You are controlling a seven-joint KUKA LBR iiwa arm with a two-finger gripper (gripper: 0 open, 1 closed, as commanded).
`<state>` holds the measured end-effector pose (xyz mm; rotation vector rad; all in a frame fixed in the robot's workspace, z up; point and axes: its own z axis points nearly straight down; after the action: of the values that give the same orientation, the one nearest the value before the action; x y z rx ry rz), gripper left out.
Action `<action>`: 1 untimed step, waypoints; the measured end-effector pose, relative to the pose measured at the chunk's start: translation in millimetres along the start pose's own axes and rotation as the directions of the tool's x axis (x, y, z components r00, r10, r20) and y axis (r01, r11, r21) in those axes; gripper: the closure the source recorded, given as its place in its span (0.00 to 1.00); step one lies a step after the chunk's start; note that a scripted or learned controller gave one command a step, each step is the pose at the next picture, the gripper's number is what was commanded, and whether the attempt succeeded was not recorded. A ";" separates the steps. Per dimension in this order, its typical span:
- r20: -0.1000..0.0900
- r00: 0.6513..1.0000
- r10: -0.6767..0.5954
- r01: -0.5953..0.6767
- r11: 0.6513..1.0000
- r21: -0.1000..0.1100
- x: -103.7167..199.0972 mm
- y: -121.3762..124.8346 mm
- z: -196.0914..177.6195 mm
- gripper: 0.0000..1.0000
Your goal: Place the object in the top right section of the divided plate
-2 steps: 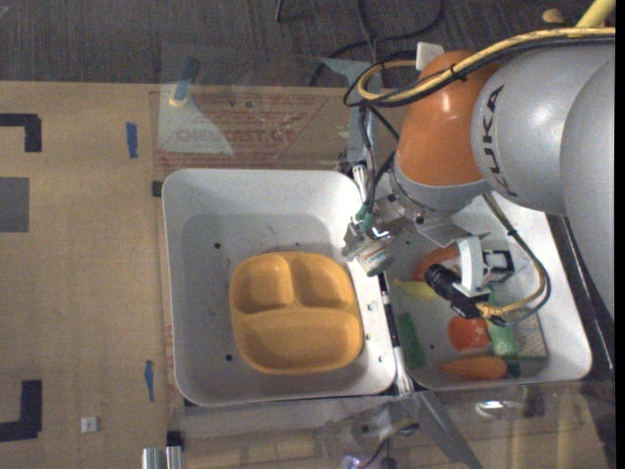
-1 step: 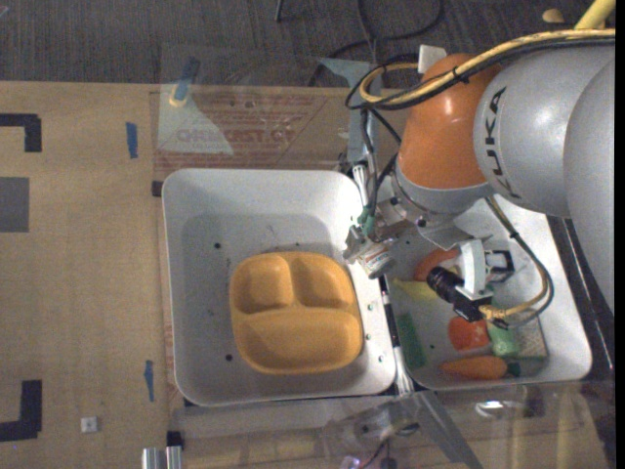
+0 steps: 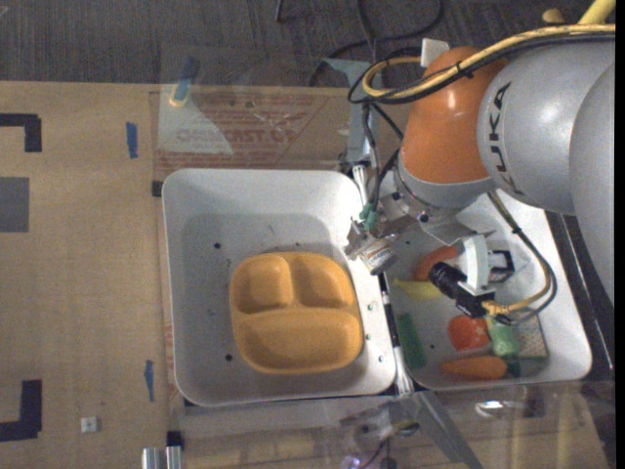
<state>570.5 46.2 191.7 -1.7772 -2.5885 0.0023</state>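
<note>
An orange-yellow divided plate [image 3: 293, 322] lies in the left white bin [image 3: 195, 262], with two small sections toward the back and one wide section toward the front. Its top right section [image 3: 322, 281] holds nothing. My gripper [image 3: 373, 248] hangs over the wall between the two bins, just right of the plate's top right corner. The orange wrist band and grey arm cover much of the right bin. Whether anything is held is hidden.
The right bin [image 3: 571, 360] holds several toy foods: a red-orange piece [image 3: 439, 260], a yellow piece [image 3: 415, 289], a green stick [image 3: 410, 340], a red tomato [image 3: 467, 332], a green piece [image 3: 503, 340] and an orange carrot [image 3: 474, 367]. Cables loop around the wrist.
</note>
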 end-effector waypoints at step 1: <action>0.000 1.000 -0.018 0.018 1.000 0.001 22.7 -2.4 -2.5 1.00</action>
<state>560.2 66.6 194.2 -1.7540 -2.6034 0.0027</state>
